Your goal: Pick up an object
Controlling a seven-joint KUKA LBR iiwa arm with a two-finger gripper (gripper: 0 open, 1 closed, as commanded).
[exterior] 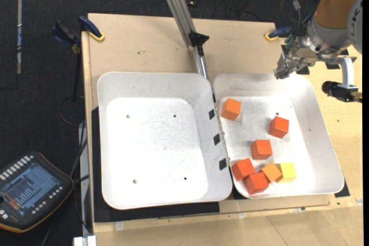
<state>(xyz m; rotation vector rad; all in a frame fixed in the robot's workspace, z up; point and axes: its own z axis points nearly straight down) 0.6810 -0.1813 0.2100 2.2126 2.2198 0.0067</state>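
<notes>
The arm [337,3] enters from the upper right, wrist angled down and leftward. The tool [282,73] hangs over the far rim of the right bin [323,141]; whether it is apart or together cannot be told. Blocks lie in that bin: orange block [231,109], red blocks [278,127] [261,149], and a near-edge cluster [262,174].

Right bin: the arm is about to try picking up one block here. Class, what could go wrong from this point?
1. Four blocks crowd together at the right bin's near edge, touching or nearly so; a grasp there may nudge neighbours or catch two.
2. The end effector hangs over the far rim, so a straight descent could hit the rim.
3. The lone orange block sits close to the left wall, leaving little room.
</notes>
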